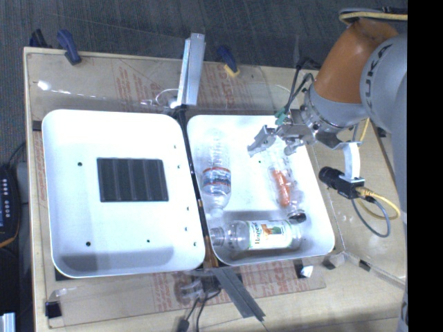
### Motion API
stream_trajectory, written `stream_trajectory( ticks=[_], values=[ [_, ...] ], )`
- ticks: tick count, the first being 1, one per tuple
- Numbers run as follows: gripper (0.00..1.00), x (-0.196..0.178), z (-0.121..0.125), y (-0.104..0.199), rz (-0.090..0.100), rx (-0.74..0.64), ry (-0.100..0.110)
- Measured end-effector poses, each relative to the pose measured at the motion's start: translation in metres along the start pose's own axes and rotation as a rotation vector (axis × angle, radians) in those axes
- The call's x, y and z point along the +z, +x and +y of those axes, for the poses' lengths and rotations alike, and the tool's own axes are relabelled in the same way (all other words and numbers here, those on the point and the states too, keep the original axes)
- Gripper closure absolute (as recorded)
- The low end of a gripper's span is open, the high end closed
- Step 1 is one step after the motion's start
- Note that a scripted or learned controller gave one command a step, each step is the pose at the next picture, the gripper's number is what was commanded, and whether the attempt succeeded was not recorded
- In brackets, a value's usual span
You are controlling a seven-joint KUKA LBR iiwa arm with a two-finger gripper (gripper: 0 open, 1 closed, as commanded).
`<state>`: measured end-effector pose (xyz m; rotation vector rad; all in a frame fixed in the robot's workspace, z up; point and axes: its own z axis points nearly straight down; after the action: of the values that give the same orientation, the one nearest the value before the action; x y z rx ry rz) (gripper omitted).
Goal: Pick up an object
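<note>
Presently poised above the right bin's (320,216) far end, pincer (271,141) released and grasping nothing, apparently for descent toward the orange-filled clear bottle (284,186) lying flat below.

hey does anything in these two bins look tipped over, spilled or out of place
Nothing spilled or broken that I can see. In the right bin, the water bottle, green-labelled bottle and clear pack with orange pieces all lie on their sides. The left bin holds a dark ridged panel.
</note>
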<state>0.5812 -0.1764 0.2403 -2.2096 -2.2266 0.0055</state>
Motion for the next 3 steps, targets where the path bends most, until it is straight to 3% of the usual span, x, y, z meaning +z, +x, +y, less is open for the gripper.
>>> stream_trajectory(
  ticks=[1,2,3],
  values=[
    [0.00,0.107,0.027,0.025,-0.002,-0.067,-0.019],
    [0.00,0.143,0.020,0.062,-0.014,-0.162,-0.017],
    [1.00,0.133,0.019,0.065,-0.009,-0.169,-0.012]
  ],
)
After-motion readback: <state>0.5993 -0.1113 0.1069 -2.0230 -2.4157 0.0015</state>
